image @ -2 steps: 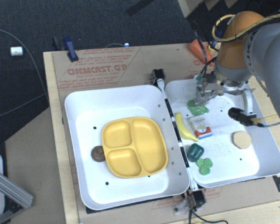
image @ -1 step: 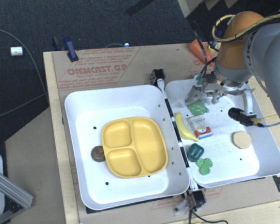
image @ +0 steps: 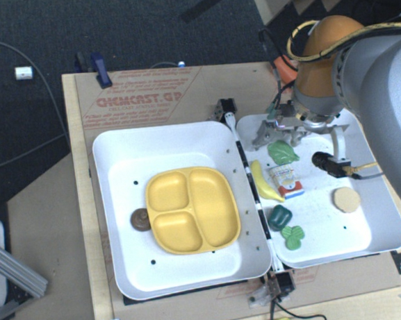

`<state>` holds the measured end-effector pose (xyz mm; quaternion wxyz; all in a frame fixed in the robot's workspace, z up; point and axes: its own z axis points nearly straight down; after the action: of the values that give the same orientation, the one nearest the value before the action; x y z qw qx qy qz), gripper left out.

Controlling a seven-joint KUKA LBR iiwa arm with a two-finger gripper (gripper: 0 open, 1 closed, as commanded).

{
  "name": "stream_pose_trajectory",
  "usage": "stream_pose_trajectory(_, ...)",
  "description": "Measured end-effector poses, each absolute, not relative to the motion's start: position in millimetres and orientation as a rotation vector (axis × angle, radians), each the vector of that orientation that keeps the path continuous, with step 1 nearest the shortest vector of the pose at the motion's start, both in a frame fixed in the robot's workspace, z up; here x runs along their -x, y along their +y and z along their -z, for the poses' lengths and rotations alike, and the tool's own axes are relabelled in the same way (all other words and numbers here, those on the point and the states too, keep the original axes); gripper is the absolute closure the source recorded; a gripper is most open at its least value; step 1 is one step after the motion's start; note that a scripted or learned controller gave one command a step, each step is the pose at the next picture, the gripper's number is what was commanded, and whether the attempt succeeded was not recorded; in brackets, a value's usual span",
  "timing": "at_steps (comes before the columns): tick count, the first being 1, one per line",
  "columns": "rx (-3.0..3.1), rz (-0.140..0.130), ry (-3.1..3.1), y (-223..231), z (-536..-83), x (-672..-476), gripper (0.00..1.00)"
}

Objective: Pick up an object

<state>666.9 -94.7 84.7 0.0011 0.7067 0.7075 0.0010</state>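
- Red print across the top of the board [image: 83, 173] reads "CHEMCAST GP"; the finer lines around it are too small to read
- The packet [image: 287, 180] has red, white and blue print, not legible
- Left bin [image: 109, 157], centre-left of the frame: a yellow tray [image: 191, 209] with three compartments, nothing in them; a brown disc [image: 140, 219] touches the tray's left edge
- Right bin [image: 373, 224], centre-right: a banana [image: 262, 182] lies along its left wall; the packet is just right of the banana; a green leaf [image: 282, 152] sits above the packet, near the bin's upper left corner; a dark green pepper [image: 279, 216] is below the packet, and a pale green piece [image: 293, 236] just below that; a tan disc [image: 345, 199] lies apart, toward the right
- The gripper [image: 281, 136] hangs right over the leaf's upper edge; I cannot tell whether its jaws are open or closed, nor whether they touch the leaf
- The grey arm [image: 382, 84] enters at the upper right with its orange band [image: 323, 47] above the wrist; it covers the right bin's upper right corner
- A black clamp [image: 227, 109] sits where the bins meet at the top; another clamp [image: 274, 287] at the bottom
- A blue clip [image: 99, 70] is at the board's upper left corner; a white box [image: 24, 72] on a cable lies on the dark floor, upper left of the frame
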Motion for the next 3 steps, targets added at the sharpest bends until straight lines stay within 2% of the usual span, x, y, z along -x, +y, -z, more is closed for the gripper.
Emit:
stream_pose_trajectory(1,-2.223,0.003,2.222,-126.4,-84.9,-644.9,0.0)
stream_pose_trajectory(2,-2.221,0.0,2.221,-125.8,-95.4,-645.7,1.0)
stream_pose_trajectory(3,-2.222,0.0,2.221,-125.8,-95.0,-645.6,0.0)
